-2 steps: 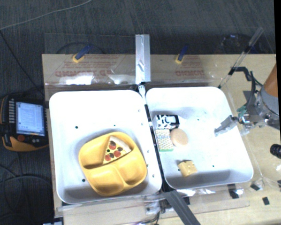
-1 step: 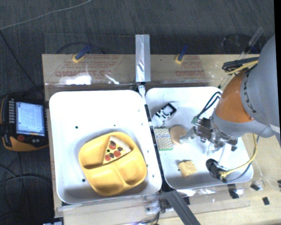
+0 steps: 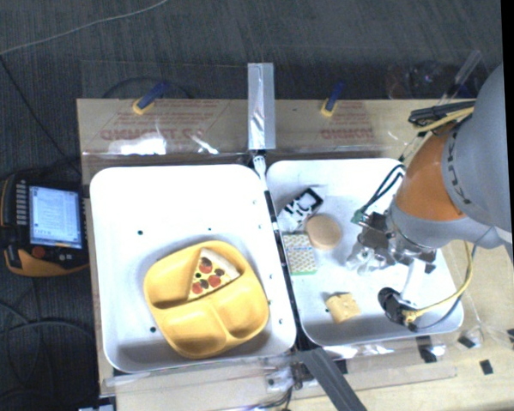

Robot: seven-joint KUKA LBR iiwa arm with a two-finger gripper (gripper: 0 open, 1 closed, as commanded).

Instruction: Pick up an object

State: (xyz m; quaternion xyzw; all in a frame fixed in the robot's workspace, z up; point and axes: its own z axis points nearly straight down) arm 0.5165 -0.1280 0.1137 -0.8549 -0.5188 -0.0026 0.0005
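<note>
My gripper hovers low in the right bin; grip state unreadable (nothing seen held). Tan block lies near it. Pick not yet done.

Left bin: tray at front centre, pizza slice in its rear compartment. Right bin: card rear left, round piece just right of sponge, small chunk in front. Gripper over bin's right half.
</note>
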